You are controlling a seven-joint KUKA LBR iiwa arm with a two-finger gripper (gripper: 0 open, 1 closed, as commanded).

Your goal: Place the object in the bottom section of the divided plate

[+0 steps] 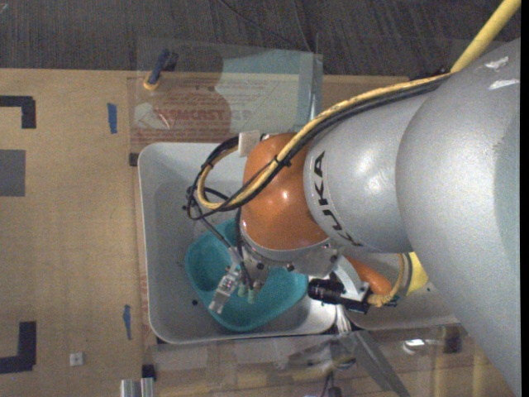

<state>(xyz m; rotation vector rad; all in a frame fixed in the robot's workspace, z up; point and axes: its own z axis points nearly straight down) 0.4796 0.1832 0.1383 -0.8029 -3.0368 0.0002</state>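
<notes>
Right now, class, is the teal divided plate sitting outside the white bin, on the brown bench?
No. The teal divided plate lies inside the white bin, beneath the gripper.

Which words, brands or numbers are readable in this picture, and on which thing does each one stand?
"UKA": on the grey arm, sideways; its first letter is hidden behind the orange band.
Reddish print on the clear sheet above the white bin: too blurred to read.
Nothing else bears readable text.
</notes>
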